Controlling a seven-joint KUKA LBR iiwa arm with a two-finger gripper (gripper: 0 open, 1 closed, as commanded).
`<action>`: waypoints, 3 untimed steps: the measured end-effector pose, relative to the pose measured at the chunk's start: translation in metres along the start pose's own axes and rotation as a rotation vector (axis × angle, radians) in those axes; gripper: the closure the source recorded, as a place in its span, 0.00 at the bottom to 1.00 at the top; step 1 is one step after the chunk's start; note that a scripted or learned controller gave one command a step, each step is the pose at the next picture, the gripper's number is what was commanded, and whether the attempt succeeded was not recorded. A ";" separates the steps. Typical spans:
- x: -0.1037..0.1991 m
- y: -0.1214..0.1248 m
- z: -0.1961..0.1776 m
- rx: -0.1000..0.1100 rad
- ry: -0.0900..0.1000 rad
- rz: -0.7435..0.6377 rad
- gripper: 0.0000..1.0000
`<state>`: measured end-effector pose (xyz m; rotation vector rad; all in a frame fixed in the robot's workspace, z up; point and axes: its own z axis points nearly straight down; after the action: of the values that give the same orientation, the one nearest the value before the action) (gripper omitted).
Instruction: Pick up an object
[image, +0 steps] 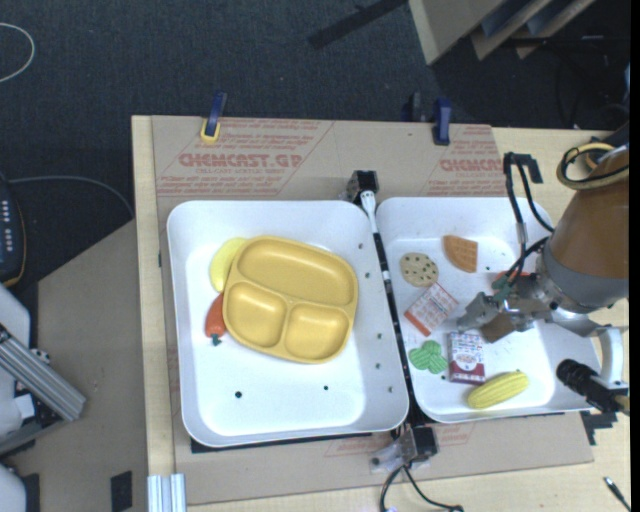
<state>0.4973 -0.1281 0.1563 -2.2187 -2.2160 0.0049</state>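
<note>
Arm over rt bin, gripper (482, 322) low among small items.
Finger state: can't tell. Red packet (466, 358) just below it; corn (497, 389) nearer front; yellow tray (289, 298) in left bin (200, 400).

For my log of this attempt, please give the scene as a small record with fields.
left bin: yellow divided tray, a red-orange item at its left edge
right bin: cookie, orange wedge, two small packets, green piece, corn cob
hand: low in the right bin, above the packets
grasp: cannot tell
</note>
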 end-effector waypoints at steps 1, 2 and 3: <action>0.011 0.001 0.051 0.000 0.001 -0.001 0.00; 0.011 0.002 0.071 -0.006 0.000 0.000 0.00; 0.011 0.003 0.060 -0.011 -0.003 0.000 1.00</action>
<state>0.4996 -0.1173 0.0965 -2.2259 -2.2224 -0.0045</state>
